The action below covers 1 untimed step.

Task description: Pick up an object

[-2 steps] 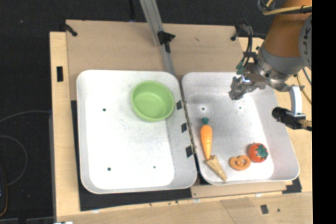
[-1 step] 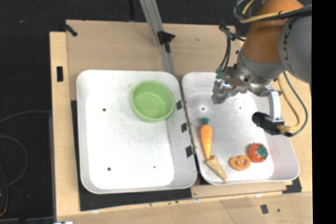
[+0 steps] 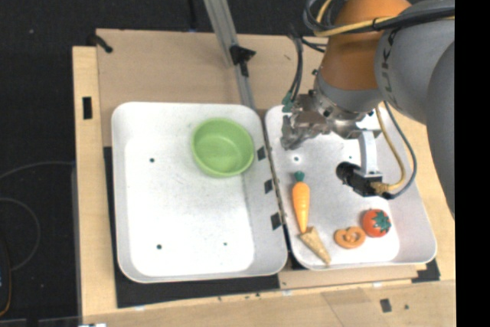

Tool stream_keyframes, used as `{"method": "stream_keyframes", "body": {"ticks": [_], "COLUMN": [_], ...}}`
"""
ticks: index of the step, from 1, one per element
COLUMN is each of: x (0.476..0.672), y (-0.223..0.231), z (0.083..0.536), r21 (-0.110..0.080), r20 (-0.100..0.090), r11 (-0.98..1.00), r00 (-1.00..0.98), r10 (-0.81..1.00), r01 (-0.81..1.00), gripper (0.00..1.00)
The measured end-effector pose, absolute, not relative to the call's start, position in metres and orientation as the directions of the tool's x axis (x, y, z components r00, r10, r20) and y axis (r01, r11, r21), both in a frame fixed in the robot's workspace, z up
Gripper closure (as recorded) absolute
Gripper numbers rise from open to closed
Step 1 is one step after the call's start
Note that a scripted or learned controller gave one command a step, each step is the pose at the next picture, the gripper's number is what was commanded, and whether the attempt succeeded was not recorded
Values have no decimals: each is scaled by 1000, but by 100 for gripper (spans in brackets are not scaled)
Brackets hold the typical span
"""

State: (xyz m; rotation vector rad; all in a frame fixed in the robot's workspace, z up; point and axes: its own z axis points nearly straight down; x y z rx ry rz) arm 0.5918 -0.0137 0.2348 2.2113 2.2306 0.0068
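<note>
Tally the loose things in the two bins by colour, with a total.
Green: 1, the bowl in the left bin.
Orange: 2, the carrot and the small orange piece in the right bin.
Red: 1, the tomato.
Tan: 1, the cone-shaped piece.
Total: 5.

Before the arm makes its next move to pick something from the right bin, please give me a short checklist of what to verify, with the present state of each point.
1. Gripper is over the right bin, at its upper left part: ok.
2. Something held between the fingers: cannot tell.
3. Carrot lies free, just below the gripper: ok.
4. Tomato and small orange piece lie apart from the carrot: ok.
5. Cone touches the carrot's tip, may move with it: not ok.
6. Green bowl sits in the left bin, out of the way: ok.
</note>
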Motion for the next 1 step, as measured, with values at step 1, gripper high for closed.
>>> {"method": "stream_keyframes", "body": {"ticks": [1], "x": [597], "y": [44], "z": [236], "r21": [2], "r20": [2], "r11": [9], "r00": [-9], "r10": [1000], "r01": [1000], "gripper": [100]}}
